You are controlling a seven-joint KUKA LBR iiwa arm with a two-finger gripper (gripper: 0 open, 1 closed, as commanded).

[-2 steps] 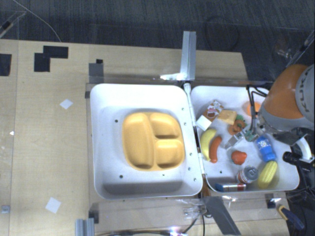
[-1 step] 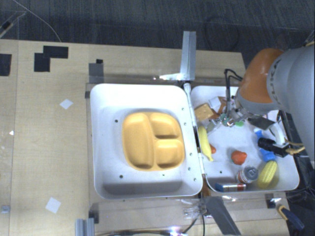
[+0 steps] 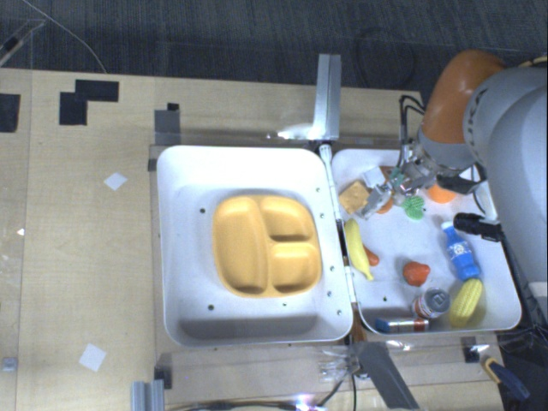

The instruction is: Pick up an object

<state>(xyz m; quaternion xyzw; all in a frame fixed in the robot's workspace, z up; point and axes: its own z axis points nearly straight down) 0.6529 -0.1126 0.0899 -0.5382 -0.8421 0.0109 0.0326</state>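
The right bin (image 3: 505, 315) holds several small objects. A tan bread-like piece (image 3: 352, 197) lies at its far left, with a small orange piece (image 3: 385, 203) and a green piece (image 3: 414, 207) beside it. My gripper (image 3: 378, 197) reaches down from the right over these, its tip right by the orange piece and the tan one. Nearer the front lie a yellow banana (image 3: 359, 253), a red piece (image 3: 416, 271), a blue bottle (image 3: 461, 252), a corn cob (image 3: 467, 301), a small can (image 3: 433, 301) and a dark marker-like stick (image 3: 401, 324).
The left bin (image 3: 184, 229) holds a yellow divided tray (image 3: 264, 244). An orange ball-like item (image 3: 442, 194) sits under the arm's wrist. A metal post (image 3: 328, 92) stands behind the wall between the bins. The arm's bulk covers the right bin's far right corner.
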